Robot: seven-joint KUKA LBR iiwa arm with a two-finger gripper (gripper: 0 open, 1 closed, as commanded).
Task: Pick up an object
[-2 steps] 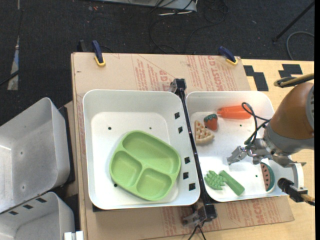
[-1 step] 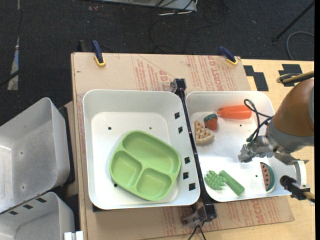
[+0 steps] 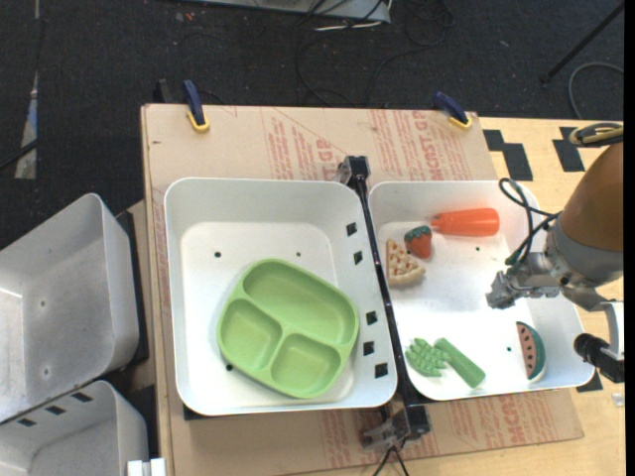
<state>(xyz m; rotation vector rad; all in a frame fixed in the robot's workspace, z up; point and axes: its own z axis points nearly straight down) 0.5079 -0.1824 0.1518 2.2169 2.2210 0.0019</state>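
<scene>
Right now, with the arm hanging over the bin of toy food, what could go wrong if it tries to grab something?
The hand sits over bare bin floor, between the watermelon slice and the carrot, so it may well close on nothing. The strawberry touches the waffle piece, so reaching for one could nudge the other. The watermelon slice lies near the right bin's rim, leaving little room for a clean grab.
</scene>
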